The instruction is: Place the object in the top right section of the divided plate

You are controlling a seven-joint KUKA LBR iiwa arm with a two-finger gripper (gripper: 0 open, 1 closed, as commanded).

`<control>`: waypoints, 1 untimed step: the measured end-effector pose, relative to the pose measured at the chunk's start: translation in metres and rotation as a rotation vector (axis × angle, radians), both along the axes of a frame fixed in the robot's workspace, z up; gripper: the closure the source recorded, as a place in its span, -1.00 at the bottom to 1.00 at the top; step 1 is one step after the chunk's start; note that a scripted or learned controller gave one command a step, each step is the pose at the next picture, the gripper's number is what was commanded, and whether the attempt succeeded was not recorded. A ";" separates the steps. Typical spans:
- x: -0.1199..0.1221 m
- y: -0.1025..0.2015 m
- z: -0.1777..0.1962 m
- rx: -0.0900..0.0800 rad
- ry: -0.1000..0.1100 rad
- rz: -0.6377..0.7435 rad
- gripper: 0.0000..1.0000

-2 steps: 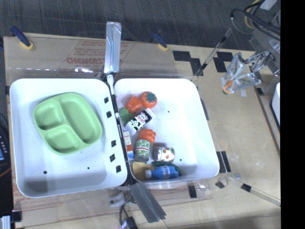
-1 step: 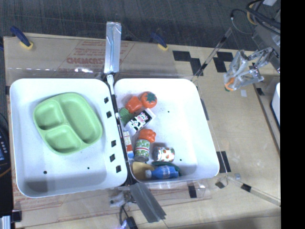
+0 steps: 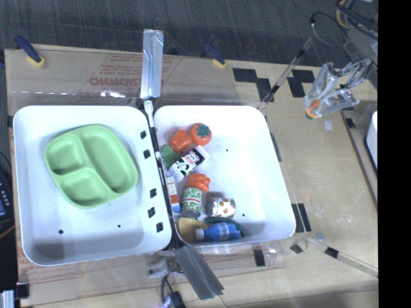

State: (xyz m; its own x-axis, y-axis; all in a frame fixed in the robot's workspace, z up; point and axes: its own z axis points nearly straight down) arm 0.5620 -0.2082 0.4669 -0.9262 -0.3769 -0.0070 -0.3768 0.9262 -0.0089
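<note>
Wooden bench (image 3: 334, 191) w/ two shallow white bins side by side, dark carpet beyond its far edge; left bin (image 3: 38, 230) holds a green divided plate (image 3: 91, 165), three sections, tilted a bit in the bin's upper half; nothing lies on the plate. Right bin (image 3: 257, 172) has all the clutter, bunched along its left wall near the divider: red tomato-like toy (image 3: 200, 133) touching an orange piece (image 3: 180, 140) at top; green piece (image 3: 168, 154) just left; black-and-white carton (image 3: 188, 162) below them; orange pepper-like toy (image 3: 198, 182) under that; small can w/ green label (image 3: 191, 202) beside a white cup w/ red print (image 3: 221, 206); blue bottle (image 3: 218, 231) lying on its side at the bottom, next to a tan piece (image 3: 187, 226). Gripper (image 3: 329, 95) sits well apart from both bins, upper right over bare bench, an orange bit near its lower end; can't tell its state, too small and blurred; nothing visibly between fingers. Blue clamps (image 3: 29, 50) at the bench's far edge; silver tape strip (image 3: 151, 63) above the divider.
</note>
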 end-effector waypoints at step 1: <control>0.000 0.000 0.000 0.000 0.000 0.000 -1.00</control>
